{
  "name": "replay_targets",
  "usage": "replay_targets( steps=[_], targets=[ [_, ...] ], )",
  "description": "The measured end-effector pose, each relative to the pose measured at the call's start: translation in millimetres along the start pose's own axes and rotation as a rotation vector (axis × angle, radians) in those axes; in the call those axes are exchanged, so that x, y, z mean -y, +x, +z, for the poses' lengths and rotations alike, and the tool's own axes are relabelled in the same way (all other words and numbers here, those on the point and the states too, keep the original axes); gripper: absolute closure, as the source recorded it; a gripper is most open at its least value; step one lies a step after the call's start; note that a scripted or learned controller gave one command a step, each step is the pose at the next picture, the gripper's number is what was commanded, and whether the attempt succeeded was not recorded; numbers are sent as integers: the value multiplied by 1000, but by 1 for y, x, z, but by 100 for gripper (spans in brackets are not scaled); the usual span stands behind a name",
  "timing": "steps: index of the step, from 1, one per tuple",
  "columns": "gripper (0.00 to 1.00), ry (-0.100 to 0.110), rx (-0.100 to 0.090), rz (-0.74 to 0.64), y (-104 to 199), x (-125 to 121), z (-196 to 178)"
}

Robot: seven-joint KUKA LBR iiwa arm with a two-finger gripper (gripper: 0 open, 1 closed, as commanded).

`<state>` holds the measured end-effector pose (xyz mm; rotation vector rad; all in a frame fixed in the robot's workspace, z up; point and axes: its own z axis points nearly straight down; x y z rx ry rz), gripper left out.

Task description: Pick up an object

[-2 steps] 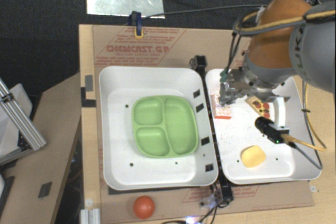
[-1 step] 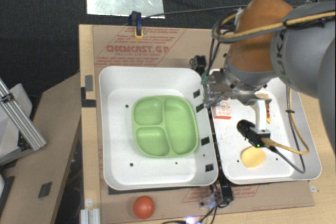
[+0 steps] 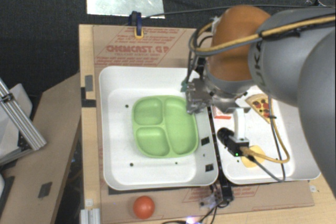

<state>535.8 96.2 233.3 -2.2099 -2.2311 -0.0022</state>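
A light green divided plate (image 3: 164, 126) lies flat in the left white bin (image 3: 113, 113). My gripper (image 3: 192, 97) hangs at the plate's right upper edge, close to the wall between the bins. The grey arm with its orange band (image 3: 236, 44) reaches in from the right and covers much of the right bin (image 3: 294, 165). A small pizza-slice toy (image 3: 260, 105) peeks out in the right bin beside the arm. A yellowish object (image 3: 252, 157) lies lower in that bin, partly under cables.
An orange-red ball (image 3: 143, 206) rests on the cardboard in front of the left bin. Cables (image 3: 273, 144) trail across the right bin. A blue clamp (image 3: 136, 22) holds the cardboard's far edge. An aluminium rail (image 3: 18, 115) stands at the left.
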Motion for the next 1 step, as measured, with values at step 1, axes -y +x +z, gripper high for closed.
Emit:
replay_targets(
  steps=[1],
  targets=[
    [0,-1,1,5,-3,-1,0]
  ],
)
